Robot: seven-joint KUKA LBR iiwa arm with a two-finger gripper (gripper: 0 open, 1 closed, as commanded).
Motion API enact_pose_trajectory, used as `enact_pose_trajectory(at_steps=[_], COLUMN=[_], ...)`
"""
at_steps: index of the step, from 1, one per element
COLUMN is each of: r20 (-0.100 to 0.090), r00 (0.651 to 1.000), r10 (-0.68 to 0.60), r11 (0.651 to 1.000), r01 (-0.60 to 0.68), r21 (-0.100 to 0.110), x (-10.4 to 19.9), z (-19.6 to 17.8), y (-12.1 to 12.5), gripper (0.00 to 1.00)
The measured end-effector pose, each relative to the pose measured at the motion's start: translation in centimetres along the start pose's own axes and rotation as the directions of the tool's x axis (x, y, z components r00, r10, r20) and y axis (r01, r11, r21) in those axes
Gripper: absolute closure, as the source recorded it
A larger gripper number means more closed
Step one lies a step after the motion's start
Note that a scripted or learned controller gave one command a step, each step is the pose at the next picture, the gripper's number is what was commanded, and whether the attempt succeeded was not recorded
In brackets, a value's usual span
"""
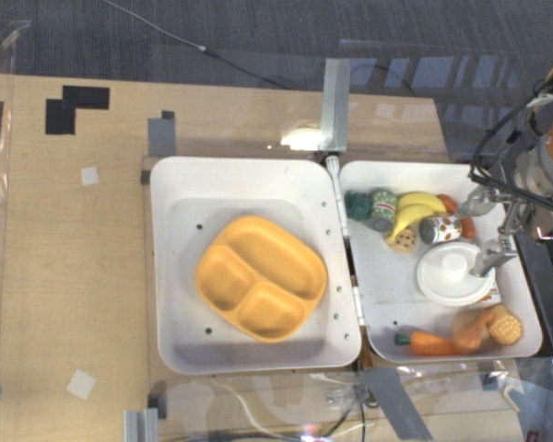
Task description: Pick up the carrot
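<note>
We take the white plate (pixel 452 273) in the right bin (pixel 380 325) as our landmark. The carrot (pixel 430 343) lies below the plate, near the bin's front wall, with its long axis running roughly left to right along that wall and its green stub pointing left. Just right of the carrot, and touching or nearly touching it, sit a tan rounded piece (pixel 470 330) and a yellow corn-like piece (pixel 504 325). The gripper (pixel 496 233) hangs at the plate's upper right edge, over the bin's right side; two grey fingers (pixel 489 260) appear spread apart, with nothing visible between them, so we read it as released and empty. From the gripper, the carrot lies toward the front of the bin and to the left, across the plate. We judge that the coming move turns on this diagonal offset, and on turning the fingers to close across the carrot's narrow width, clear of the neighbouring pieces. Above the plate lie a banana (pixel 415 210) and other toys, well apart from the carrot.
</note>
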State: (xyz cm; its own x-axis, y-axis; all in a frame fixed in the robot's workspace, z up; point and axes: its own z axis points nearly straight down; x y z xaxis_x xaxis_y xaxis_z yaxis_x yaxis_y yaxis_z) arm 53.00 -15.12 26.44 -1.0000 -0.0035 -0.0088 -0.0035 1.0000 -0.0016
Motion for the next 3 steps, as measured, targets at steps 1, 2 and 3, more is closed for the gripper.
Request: enact_pose_trajectory(at_steps=[1,2,3], r20=[-0.007,-0.004,0.005], r00=[1.000,0.982,0.981], r10=[0.014,0.186,0.192], r11=[1.000,0.982,0.981], r01=[-0.014,-0.186,-0.192], r21=[-0.002,-0.002,0.001], x=[3.8,4.3,4.0], z=[8.0,16.6,17.4], y=[1.8,3.9,5.6], gripper=[0.00,0.00,0.00])
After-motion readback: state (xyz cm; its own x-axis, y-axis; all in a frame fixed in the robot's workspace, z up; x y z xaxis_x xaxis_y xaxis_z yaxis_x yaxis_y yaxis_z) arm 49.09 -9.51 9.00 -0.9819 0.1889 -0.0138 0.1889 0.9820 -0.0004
